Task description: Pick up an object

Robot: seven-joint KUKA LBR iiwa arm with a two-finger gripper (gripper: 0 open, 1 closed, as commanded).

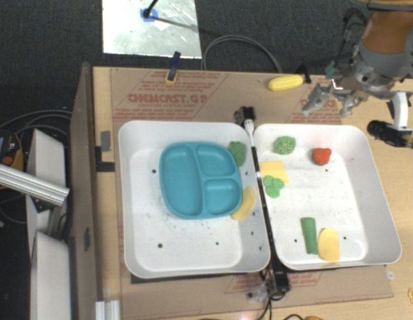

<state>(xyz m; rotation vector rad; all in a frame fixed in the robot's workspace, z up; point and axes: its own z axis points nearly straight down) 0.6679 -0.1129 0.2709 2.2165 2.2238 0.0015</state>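
Note:
My gripper (330, 103) hangs open over the cardboard behind the right bin (376, 199), nothing between its fingers. In that bin lie a ruffled green piece (284, 145), a red piece (321, 156), a yellow block (273, 170) touching a small green piece (273, 188), a green cylinder (308, 235) and a yellow oval (329, 244) side by side. The red piece lies just in front of and below the gripper, well apart from it.
The left bin (143, 225) holds a blue divided plate (199, 179), a green piece (237, 153) at its far right corner and a yellow slice (244, 205) at its near right. A yellow corn-like object (285, 82) rests on the cardboard left of the gripper.

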